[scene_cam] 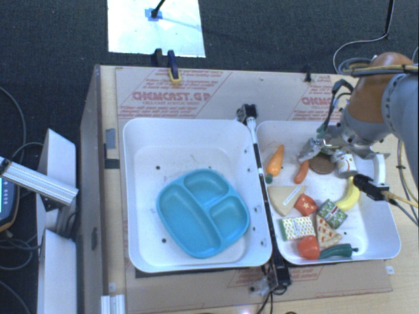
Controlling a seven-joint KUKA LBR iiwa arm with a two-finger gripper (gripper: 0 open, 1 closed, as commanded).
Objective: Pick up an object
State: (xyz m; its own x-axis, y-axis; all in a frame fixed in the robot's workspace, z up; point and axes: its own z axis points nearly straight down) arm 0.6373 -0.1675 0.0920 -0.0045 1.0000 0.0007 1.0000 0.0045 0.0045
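The gripper (319, 150), its grip state unclear, hangs over the right bin (386, 231), just right of a small carrot (301, 171).

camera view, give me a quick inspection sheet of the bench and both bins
surface: bench under a printed sheet, bearing a left bin and a right bin side by side
job's things: right bin holds toy food: carrot, banana, cheese wedge, tomato, brown disc, smaller pieces
clutter: blue divided plate lies in the left bin
grippers: hand low over the right bin's far side, near the brown disc; grip cannot be judged
cables: cables loop at the arm; more trail at the far left
surroundings: dark carpet, a pale sheet on it behind the bench
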